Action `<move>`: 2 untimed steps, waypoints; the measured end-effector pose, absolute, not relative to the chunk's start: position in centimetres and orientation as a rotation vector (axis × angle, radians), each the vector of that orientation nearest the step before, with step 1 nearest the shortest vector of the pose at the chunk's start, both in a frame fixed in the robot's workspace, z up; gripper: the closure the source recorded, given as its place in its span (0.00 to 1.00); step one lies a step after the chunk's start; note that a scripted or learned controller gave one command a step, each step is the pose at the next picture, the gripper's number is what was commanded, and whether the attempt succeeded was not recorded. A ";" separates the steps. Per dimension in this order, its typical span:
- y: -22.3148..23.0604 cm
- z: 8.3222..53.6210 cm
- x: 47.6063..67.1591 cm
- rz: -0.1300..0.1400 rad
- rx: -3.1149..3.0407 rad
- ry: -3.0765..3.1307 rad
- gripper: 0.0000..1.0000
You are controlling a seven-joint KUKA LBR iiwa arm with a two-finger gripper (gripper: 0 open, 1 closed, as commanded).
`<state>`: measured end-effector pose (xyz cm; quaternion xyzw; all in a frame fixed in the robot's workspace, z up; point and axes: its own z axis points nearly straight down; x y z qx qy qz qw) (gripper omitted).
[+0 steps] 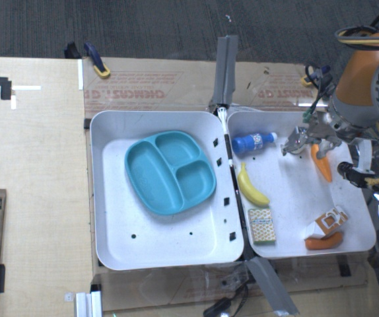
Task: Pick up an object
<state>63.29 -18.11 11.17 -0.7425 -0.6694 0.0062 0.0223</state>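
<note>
A grey robot arm with an orange band reaches in from the right side of the scene over two shallow white bins set side by side on a pale counter (31, 177). The step in hand looks like the approach to a grasp: the tool (296, 141) hangs low over the upper part of the right bin (288, 226), and nothing can be seen between its tips. How wide the tool stands cannot be told, since the metal parts blur together. The nearest candidate is an orange carrot (323, 166), lying just beside the tool at about four o'clock, partly under the wrist. A blue bottle (253, 142) lies near the tool at nine o'clock. A yellow banana (250, 187) lies further off at about eight o'clock, with a small printed box (261, 228) below it. A brown and white packet (331, 220) and an orange sausage-shaped piece (323, 242) sit at about five o'clock, well apart from the tool. The left bin (110, 230) holds a blue divided plate (170, 171). The next move likely calls for centring over one object, descending and closing.
</note>
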 end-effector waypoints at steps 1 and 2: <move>-18.2 11.9 63.3 0.022 -2.299 -2.076 1.00; -18.2 11.9 63.3 0.022 -2.298 -2.076 0.00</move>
